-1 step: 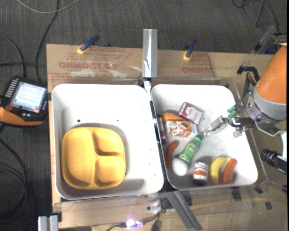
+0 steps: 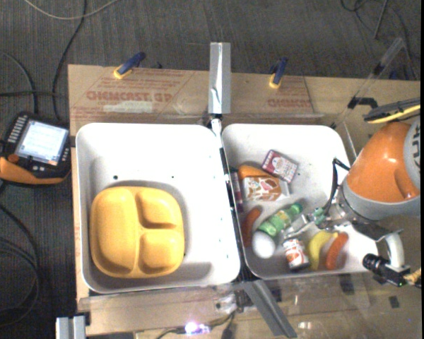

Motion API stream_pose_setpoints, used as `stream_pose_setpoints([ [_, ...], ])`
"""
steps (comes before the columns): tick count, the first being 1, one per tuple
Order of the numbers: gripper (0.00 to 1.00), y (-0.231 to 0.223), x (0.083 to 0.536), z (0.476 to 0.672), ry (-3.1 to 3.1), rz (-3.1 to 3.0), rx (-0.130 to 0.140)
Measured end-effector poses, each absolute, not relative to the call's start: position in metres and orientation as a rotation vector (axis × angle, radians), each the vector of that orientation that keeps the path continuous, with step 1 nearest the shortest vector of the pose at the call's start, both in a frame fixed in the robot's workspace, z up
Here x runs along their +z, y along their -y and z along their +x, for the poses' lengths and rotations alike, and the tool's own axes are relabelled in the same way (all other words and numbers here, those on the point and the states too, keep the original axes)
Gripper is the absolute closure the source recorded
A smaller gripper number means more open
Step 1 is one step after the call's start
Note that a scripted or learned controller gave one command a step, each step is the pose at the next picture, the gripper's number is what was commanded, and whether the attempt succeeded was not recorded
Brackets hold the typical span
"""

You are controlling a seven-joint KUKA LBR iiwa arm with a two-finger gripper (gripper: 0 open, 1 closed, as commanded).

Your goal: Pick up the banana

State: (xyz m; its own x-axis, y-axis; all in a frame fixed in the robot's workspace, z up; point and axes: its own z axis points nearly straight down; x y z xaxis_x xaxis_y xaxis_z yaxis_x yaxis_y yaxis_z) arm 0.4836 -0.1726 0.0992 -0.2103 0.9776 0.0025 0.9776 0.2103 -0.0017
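Note:
The banana [image 2: 318, 246] is a short yellow piece lying near the front edge of the right bin [image 2: 318, 136]. An orange-red item [image 2: 336, 250] touches its right side and a small can [image 2: 295, 253] stands to its left. My gripper [image 2: 318, 218] hangs just behind and above the banana, reaching in from the right under the orange-banded wrist [image 2: 380, 169]. It is small and partly hidden among the clutter. I see nothing lifted off the bin floor.
The right bin also holds a green bottle [image 2: 280, 221], a white egg [image 2: 263, 246], a red sausage [image 2: 250, 222], an orange-and-white packet [image 2: 260, 187] and a maroon box [image 2: 279, 164]. A yellow divided plate [image 2: 138, 230] lies in the left bin [image 2: 148, 136].

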Motion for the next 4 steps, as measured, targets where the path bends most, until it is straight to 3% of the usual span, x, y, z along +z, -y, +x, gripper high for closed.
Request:
stream_pose_setpoints([
  [1, 1.0, 0.171, 0.107, 0.484, 2.441, -1.97, -0.001],
  [2, 1.0, 0.144, 0.124, 0.515, 2.072, -2.357, 0.003],
  [3, 0.0, 0.144, 0.124, 0.514, 2.072, -2.357, 0.003],
  [4, 1.0, 0.143, 0.132, 0.514, 2.072, -2.352, 0.005],
])
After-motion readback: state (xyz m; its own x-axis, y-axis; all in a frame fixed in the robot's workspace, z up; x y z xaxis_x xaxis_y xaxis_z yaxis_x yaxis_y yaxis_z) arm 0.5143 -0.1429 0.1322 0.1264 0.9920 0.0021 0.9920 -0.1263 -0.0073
